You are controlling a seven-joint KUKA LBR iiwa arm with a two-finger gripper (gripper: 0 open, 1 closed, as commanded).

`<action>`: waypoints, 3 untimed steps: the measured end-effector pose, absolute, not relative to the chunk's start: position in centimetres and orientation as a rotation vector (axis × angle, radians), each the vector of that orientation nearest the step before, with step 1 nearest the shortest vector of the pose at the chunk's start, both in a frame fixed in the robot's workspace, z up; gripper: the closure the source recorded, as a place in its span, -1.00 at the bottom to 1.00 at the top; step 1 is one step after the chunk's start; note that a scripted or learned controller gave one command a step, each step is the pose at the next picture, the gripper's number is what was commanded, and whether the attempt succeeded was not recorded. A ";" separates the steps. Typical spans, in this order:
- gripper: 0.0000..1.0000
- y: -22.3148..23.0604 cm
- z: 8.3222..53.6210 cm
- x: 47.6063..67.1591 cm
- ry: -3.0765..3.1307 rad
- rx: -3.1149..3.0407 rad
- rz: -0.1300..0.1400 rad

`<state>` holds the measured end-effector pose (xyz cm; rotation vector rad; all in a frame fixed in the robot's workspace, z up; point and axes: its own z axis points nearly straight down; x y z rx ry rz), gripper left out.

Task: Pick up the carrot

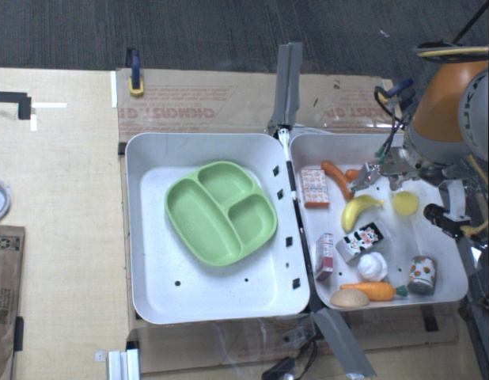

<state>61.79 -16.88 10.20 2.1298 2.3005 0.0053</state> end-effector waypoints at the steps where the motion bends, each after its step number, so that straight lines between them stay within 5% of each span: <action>1: -1.00 -12.0 9.2 57.8 2.668 1.659 0.000; 2: 1.00 -12.1 10.3 57.9 2.661 1.663 0.003; 3: 1.00 -3.5 21.7 58.6 2.354 2.080 -0.002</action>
